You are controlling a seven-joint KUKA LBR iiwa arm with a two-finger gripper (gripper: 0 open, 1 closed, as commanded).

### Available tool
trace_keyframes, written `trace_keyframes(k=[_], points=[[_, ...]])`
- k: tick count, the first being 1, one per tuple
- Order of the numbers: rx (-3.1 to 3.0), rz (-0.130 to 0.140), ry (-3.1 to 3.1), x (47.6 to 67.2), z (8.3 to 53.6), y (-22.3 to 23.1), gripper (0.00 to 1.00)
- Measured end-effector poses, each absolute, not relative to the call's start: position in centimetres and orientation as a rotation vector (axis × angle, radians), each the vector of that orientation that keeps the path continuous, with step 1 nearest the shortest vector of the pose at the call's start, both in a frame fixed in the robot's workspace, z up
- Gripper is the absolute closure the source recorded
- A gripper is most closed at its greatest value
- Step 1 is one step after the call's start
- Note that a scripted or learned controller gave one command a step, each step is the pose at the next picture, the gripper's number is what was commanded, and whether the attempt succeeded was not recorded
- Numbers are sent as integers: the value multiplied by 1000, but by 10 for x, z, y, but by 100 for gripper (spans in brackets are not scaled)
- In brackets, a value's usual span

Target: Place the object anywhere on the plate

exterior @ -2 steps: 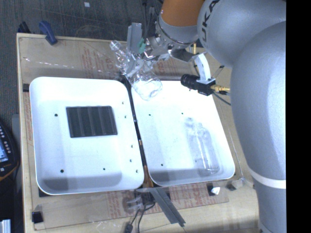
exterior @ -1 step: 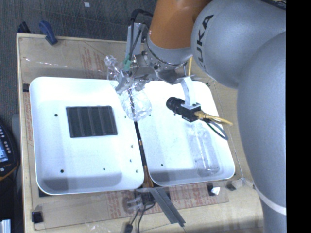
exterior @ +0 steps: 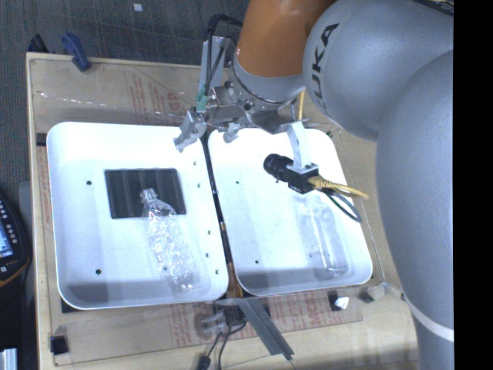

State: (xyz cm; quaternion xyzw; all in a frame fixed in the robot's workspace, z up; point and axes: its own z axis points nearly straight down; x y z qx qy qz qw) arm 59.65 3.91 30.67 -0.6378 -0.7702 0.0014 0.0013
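camera view: the clear crumpled plastic bottle [exterior: 168, 243] lies in the left white bin [exterior: 77, 268], its neck end overlapping the dark rectangular plate [exterior: 127, 191]. the claw [exterior: 206, 129] hovers above the bins' dividing rims, fingers apart, gripping nothing. the right white bin [exterior: 262, 268] adjoins.

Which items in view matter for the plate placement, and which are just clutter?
Job items:
- clear crumpled plastic bottle, lying in the left white bin, its neck overlapping the plate
- dark rectangular plate
- two-finger gripper, above the bins' far edge

Lying about:
- right white bin
- blue clamp at the bench's far-left corner
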Motion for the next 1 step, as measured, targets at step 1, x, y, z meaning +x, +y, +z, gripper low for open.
trace_keyframes(k=[1], points=[[-1677,4,-2653,582,305,74,0]])
